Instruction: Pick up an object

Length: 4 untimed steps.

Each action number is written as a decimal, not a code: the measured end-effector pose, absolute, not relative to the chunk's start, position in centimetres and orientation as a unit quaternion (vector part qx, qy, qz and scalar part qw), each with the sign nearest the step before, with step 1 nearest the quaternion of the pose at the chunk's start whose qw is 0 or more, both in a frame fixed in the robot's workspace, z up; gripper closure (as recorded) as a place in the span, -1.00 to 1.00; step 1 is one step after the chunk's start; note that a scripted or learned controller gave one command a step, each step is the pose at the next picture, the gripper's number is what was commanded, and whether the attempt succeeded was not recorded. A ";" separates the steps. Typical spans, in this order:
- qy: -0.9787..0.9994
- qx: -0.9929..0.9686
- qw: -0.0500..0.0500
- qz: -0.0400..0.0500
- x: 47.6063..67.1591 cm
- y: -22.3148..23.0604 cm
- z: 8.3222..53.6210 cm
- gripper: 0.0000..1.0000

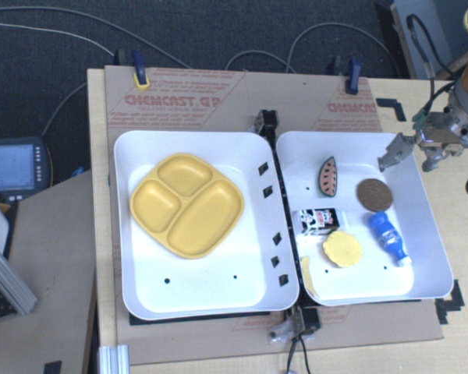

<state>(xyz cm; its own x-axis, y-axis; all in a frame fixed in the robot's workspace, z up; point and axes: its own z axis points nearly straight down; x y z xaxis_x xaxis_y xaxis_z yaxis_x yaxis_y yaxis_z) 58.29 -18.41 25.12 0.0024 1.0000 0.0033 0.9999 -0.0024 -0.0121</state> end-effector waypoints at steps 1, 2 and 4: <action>-0.707 -0.707 0.000 0.000 58.5 -18.4 25.8 -1.00; -0.707 -0.707 0.003 0.001 58.3 -19.2 21.1 -1.00; -0.707 -0.707 0.004 0.002 58.3 -19.9 10.3 -1.00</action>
